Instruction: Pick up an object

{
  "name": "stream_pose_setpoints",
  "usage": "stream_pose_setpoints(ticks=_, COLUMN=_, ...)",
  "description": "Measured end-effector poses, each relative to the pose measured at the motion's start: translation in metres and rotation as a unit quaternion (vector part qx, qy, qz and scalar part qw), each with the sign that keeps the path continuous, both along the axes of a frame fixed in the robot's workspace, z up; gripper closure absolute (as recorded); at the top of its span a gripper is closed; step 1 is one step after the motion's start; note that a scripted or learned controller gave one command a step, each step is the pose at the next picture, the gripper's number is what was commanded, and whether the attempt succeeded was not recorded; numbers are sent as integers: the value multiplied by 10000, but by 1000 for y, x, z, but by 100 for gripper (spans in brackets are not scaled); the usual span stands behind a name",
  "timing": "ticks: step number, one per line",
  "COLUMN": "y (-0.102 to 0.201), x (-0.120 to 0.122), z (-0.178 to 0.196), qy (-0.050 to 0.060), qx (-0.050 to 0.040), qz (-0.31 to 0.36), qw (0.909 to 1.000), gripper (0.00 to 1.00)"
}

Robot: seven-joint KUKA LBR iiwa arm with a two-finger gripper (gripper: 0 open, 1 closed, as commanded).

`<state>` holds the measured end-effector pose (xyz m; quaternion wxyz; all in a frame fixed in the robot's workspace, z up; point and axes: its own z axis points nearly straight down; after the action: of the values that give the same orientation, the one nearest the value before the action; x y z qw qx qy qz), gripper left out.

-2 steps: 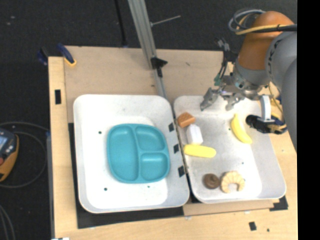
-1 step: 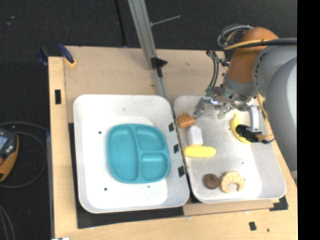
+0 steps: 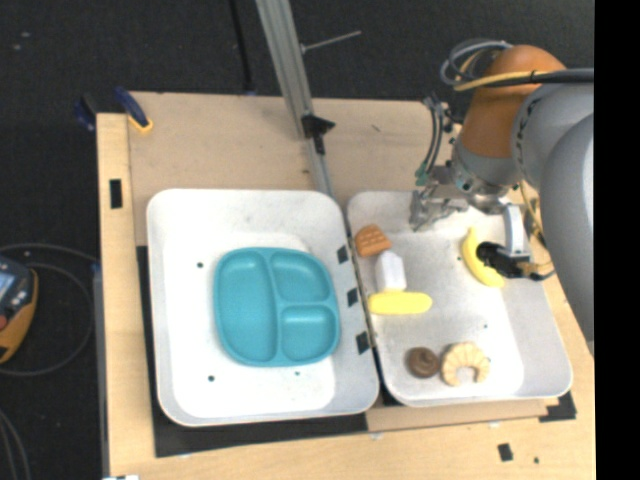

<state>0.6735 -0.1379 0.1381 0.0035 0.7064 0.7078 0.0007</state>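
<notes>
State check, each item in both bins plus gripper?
gripper: low over right bin's back left, nothing seen between its fingers
teal plate: flat in left bin
yellow block: lying flat
white bottle: on its side
banana: lying by the arm
pastry: resting beside brown donut

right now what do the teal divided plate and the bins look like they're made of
The teal divided plate looks like moulded plastic: one even colour, rounded corners, soft sheen along its compartment ridges. The left bin and right bin seem to be thin white plastic too, matte, with rounded rims and small dark specks; the exact material is not certain from this view.
</notes>
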Motion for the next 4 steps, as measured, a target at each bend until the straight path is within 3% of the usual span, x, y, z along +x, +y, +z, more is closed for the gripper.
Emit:
stream_pose_setpoints(ticks=2, y=-1, x=2, z=95, qy=-6, qx=10, qz=-3, qw=10000, gripper=100)
stream_pose_setpoints(ticks=4, y=90, x=-46, z=83, qy=32, qx=23, qz=18, qw=10000, gripper=100)
